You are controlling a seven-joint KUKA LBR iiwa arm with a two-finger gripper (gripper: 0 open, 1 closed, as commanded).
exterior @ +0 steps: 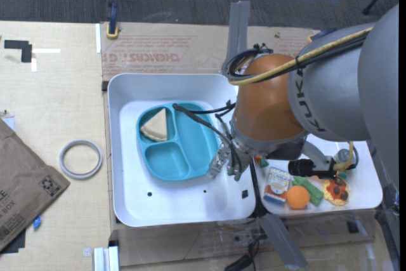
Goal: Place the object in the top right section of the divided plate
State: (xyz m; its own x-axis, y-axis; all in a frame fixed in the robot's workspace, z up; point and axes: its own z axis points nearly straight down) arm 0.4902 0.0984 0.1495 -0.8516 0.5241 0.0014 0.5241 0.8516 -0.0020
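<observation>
A blue divided plate (pixel 184 149) lies in the left white bin (pixel 124 200). A pale tan wedge of bread (pixel 155 127) rests in the plate's upper left section. My gripper (pixel 227 163) hangs low over the plate's right rim, between the plate and the wall shared by the two bins. The orange wrist covers the plate's upper right corner. Nothing can be made out in the gripper from this angle.
The right bin (pixel 374 184) holds toy food: an orange (pixel 297 197), a green piece (pixel 311 186), a pizza slice (pixel 335 190) and a small white carton (pixel 277 179). A tape ring (pixel 80 158) and a brown package (pixel 25 187) lie on the bench to the left.
</observation>
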